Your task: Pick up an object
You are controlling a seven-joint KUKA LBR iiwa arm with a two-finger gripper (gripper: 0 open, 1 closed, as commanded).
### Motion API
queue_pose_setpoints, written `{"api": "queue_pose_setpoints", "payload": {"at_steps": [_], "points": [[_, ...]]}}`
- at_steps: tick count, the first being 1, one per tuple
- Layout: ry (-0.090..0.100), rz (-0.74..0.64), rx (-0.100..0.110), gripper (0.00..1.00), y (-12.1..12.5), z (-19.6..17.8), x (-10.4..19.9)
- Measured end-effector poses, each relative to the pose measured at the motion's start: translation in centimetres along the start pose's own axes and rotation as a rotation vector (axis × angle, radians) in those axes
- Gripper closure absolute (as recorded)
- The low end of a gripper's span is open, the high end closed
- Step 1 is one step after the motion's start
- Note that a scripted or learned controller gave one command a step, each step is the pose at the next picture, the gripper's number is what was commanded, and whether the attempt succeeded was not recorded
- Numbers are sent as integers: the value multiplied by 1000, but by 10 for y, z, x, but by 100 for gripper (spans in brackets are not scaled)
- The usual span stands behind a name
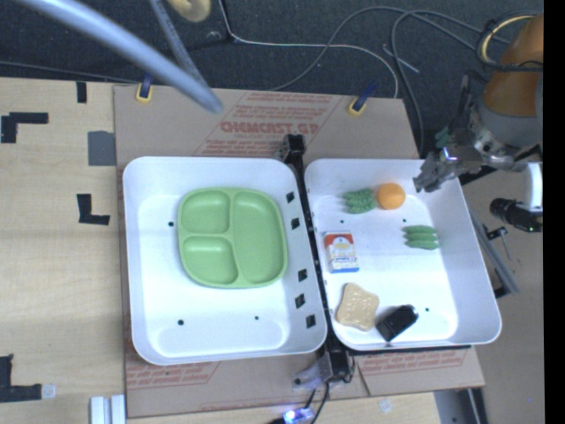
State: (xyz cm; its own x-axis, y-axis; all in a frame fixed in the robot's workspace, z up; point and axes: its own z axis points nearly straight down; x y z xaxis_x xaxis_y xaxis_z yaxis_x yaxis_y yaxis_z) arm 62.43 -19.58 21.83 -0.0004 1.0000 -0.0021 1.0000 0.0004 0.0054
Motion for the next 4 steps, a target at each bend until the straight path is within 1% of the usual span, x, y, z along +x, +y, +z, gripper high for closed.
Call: {"api": "queue_pose_setpoints", "payload": {"at_steps": [1,2,3,4], "points": [[0,0,1,100,-4,-45,-3],[3,-4,6,100,12,-40,43],[3,-6,5,100,21,-43,96],[3,-5,8,100,32,-26,144]]}}
